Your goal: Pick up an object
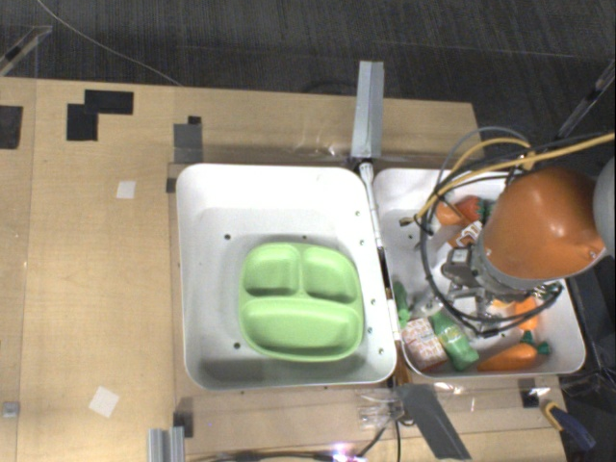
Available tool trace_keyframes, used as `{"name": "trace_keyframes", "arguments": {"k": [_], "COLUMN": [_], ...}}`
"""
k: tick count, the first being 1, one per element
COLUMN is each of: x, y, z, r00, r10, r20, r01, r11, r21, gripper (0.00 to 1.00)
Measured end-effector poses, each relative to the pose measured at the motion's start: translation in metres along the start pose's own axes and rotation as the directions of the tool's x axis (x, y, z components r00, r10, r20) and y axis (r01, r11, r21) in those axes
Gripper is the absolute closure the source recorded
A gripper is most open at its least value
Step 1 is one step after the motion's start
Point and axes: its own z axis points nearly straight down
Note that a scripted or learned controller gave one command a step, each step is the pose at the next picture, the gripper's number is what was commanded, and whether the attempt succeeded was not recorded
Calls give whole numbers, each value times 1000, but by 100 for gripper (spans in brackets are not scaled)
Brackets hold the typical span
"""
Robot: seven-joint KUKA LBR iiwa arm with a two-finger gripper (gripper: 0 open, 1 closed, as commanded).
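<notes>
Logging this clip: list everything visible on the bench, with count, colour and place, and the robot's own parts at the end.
White bins: 2, side by side; left bin, right bin.
Divided tray: 1, light green, three compartments, lying in the left bin.
Carrot-like items: at least 2, orange; one at the right bin's near edge, one near its far side.
Green item: 1, near the right bin's front, beside a small patterned pink-white packet.
Other small items under the arm: too hidden to count.
Bench: 1, light wood.
Arm: 1, orange band over grey wrist, with cables, above the right bin.
</notes>
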Motion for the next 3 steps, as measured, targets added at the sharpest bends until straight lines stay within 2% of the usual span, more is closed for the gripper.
{"name": "trace_keyframes", "arguments": {"k": [1, 2, 3], "x": [12, 2, 45], "y": [9, -37, -128], "z": [0, 2, 0], "r00": [925, 952, 972], "r10": [-379, -306, -236], "r20": [3, 2, -1], "r01": [379, 306, 236], "r11": [925, 952, 972], "r21": [1, -10, -16], "gripper": [0, 0, 0]}}
